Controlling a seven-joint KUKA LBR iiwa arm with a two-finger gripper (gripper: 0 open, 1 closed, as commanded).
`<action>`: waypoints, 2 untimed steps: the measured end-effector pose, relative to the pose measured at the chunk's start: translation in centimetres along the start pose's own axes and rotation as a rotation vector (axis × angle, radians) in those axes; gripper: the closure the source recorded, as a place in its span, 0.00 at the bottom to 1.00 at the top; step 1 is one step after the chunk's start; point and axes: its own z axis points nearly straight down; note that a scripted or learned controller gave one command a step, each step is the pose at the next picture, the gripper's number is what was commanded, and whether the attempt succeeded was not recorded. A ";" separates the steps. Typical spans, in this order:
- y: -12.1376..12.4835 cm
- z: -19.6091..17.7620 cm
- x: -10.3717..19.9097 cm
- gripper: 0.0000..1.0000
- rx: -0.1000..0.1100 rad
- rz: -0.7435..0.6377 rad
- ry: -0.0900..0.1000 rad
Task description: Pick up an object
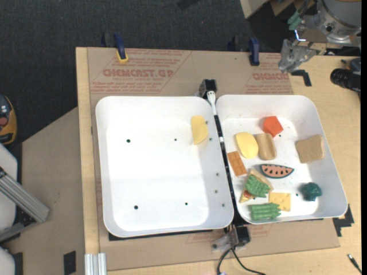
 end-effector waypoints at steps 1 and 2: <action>-1.9 4.4 -8.8 1.00 0.016 0.009 0.002; 2.0 -18.6 -4.9 1.00 -0.011 -0.002 -0.003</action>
